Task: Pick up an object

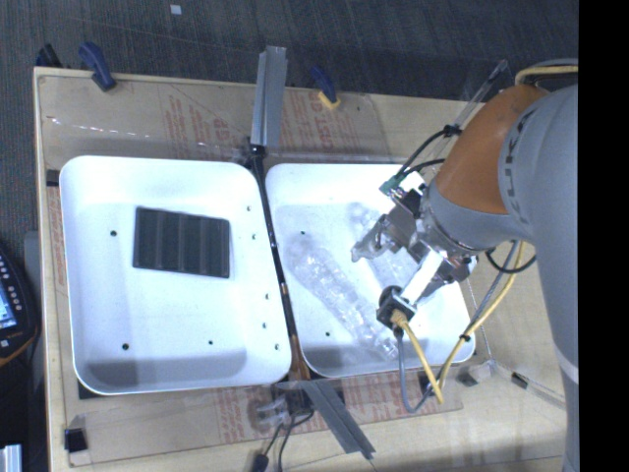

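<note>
Two white bins sit side by side on the worktop [147,106]. A clear plastic bottle [329,283] lies slantwise in the right bin [324,367], with the arm's jaws [378,239] low just beside its upper end; whether they are apart or together cannot be told. A dark ribbed block [182,243] rests in the left bin [88,362].
</note>
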### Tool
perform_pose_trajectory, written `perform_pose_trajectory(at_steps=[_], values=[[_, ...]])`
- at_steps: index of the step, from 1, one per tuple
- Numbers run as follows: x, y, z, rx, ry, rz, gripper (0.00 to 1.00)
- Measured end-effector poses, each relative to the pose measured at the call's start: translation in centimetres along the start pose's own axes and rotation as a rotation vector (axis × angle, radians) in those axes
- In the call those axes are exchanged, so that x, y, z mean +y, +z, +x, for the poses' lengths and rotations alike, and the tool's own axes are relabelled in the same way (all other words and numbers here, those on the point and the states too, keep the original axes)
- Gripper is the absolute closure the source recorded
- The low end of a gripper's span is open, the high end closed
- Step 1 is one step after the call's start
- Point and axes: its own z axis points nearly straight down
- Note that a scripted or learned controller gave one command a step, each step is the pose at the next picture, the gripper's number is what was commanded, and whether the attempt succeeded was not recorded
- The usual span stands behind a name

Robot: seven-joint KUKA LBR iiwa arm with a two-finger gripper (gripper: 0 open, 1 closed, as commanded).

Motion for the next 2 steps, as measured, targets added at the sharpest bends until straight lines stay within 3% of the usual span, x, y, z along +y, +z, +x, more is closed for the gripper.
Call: perform_pose_trajectory(at_steps=[1,2], values=[[6.2,-1.6,-5.8,0.001,0.027,0.000,0.00],[8.6,-1.9,-3.4,0.000,-0.056,0.000,0.00]])
